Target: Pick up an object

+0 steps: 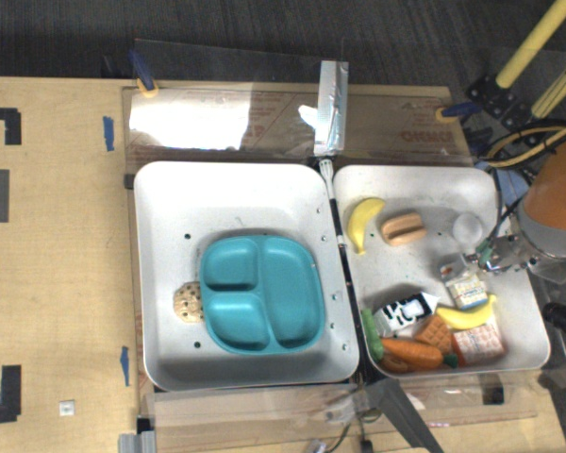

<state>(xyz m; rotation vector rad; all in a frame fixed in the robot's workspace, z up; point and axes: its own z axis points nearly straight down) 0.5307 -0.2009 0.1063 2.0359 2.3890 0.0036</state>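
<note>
Carrot (pixel 410 351) sits at front edge of right bin (pixel 521 343), w/ waffle (pixel 435 332), cow toy (pixel 403 312) and a banana (pixel 466 314) packed close. Gripper (pixel 488 258) hovers just above that clutter; grip state: can't tell. Best bet: go for the top banana, descend straight, avoid neighbours. Left bin (pixel 160 196) holds teal tray (pixel 260 293), cookie (pixel 188 301).

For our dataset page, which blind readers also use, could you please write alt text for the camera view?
A grey robot arm reaches from the right over the right white bin, which holds toy food: a banana, a hot dog, a carrot. The left bin holds a teal divided plate and a cookie.
</note>
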